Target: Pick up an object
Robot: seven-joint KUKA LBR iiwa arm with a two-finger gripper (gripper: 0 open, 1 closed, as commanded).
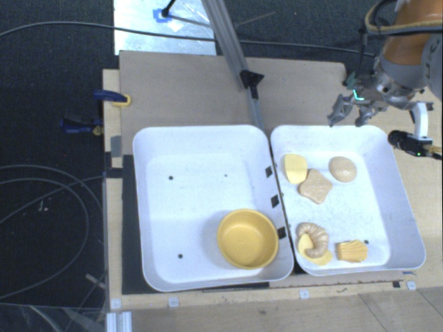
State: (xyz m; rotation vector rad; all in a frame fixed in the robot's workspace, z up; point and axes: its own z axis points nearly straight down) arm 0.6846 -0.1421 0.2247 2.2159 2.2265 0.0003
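Hand (pixel 349 115) above the far edge of the right bin (pixel 401 206), fingers spread apart, nothing between them. In that bin: yellow wedge (pixel 295 168), tan biscuit (pixel 315 186), round bun (pixel 342 169), curled pastry (pixel 313 238), ridged yellow piece (pixel 352 251). In the left bin (pixel 187 185), near corner: yellow bowl (pixel 248 238).

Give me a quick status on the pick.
Gripper open, above right bin's far rim, holding nothing. Toy foods untouched in the bin, round bun nearest. Nothing in the way.
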